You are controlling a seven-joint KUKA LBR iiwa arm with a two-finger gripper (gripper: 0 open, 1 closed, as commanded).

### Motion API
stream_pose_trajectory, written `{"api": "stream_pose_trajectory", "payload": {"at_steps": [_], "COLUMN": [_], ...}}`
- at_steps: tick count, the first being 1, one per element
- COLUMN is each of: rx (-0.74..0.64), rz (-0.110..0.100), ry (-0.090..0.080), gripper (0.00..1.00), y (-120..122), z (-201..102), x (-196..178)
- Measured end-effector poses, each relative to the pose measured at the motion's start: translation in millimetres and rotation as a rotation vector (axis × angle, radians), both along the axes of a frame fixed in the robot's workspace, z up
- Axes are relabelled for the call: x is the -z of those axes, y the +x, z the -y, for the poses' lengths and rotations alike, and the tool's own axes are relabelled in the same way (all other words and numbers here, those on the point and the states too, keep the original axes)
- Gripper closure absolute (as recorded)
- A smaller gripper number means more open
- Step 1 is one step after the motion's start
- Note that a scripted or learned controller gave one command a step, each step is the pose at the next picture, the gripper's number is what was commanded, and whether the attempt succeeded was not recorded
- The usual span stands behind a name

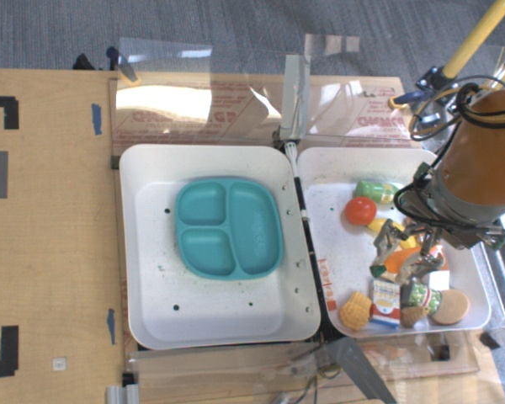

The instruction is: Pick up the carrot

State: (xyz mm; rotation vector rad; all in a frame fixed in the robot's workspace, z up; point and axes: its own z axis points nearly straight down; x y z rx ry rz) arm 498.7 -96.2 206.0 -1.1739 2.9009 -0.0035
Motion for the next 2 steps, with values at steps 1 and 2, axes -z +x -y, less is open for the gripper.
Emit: {"api": "stream_pose_trajectory", "payload": {"at_steps": [1,2], "rx": [-0.001,-0.408], "rz": [0.008,-0.003], "ry": [0.001,-0.006], "gripper": [1.0,1.0], "y": [2.4,-5.1], "z": [-1.7,18.0], "x": [-10.5,-38.4]}}
